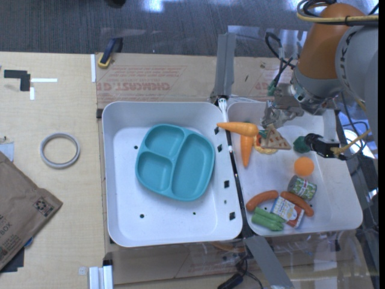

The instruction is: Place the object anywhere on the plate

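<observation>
Teal plate [175, 162] waits, bare. The gripper [272, 123] hovers over the pizza slice [274, 139] — claw state unreadable. Crowding carrots [243, 138] could spoil a grab.

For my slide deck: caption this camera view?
Gripper over pizza-slice toy in right bin; teal divided plate waits left.

Tape ring [60, 150] and cardboard box [21, 206] lie left.

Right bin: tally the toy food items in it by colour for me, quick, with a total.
Orange: 3, two plastic carrots and a round orange fruit
Red: 2 sausages
Green: 2, a bean pod and a small can
Tan: 1 pizza slice
Multicoloured: 1 flat packet
Total: 9
</observation>
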You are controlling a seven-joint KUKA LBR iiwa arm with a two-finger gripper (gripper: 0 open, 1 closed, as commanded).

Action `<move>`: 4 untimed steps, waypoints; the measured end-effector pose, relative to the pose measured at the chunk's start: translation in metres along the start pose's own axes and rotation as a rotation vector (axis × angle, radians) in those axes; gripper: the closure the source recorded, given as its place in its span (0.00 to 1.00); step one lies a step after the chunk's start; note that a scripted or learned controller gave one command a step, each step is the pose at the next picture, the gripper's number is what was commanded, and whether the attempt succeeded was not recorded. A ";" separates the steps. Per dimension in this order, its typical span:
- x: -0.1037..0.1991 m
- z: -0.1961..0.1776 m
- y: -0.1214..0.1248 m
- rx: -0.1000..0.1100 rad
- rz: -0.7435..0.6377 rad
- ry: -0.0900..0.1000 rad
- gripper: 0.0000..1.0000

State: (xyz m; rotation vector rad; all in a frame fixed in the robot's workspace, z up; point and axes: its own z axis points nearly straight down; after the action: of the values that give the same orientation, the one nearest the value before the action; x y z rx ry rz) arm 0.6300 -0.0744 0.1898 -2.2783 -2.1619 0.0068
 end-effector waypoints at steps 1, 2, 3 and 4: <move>0.019 -0.013 0.023 -0.003 -0.082 0.000 1.00; 0.012 0.000 -0.088 0.000 -0.343 0.002 1.00; 0.077 -0.029 -0.076 -0.002 -0.499 0.001 1.00; 0.067 0.001 -0.114 0.001 -0.355 0.002 1.00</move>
State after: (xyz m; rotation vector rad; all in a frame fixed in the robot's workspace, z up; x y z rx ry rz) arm 0.5197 -0.0015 0.1893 -1.8585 -2.5280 0.0055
